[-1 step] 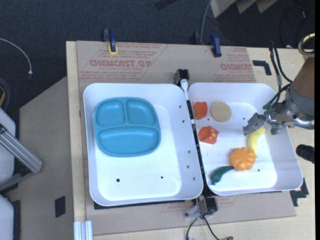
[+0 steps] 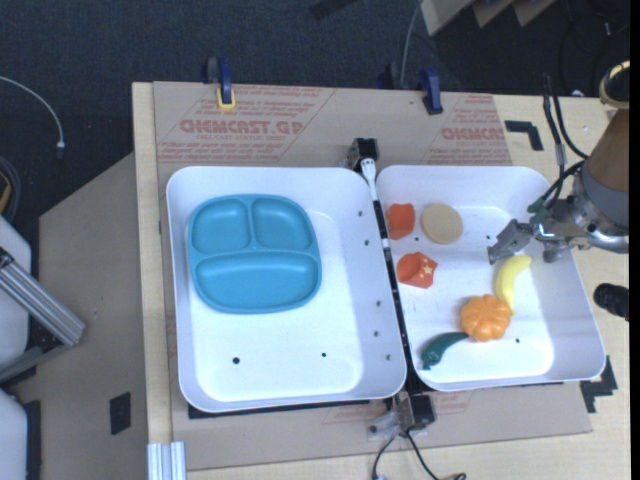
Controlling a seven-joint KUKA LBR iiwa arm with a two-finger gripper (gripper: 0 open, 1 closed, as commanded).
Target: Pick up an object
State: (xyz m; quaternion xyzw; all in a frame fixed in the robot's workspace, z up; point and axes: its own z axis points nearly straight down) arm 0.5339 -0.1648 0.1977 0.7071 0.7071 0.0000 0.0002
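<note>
Fingers above banana.

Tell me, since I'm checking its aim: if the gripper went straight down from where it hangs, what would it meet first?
Probably the yellow banana-shaped toy, which lies just below the gripper in the right white bin; depth is uncertain from this slanted view.

Counting the things in the bins

Two white bins are sitting side by side: one blue divided plate lying left; six toy food pieces lying right, two red.
</note>
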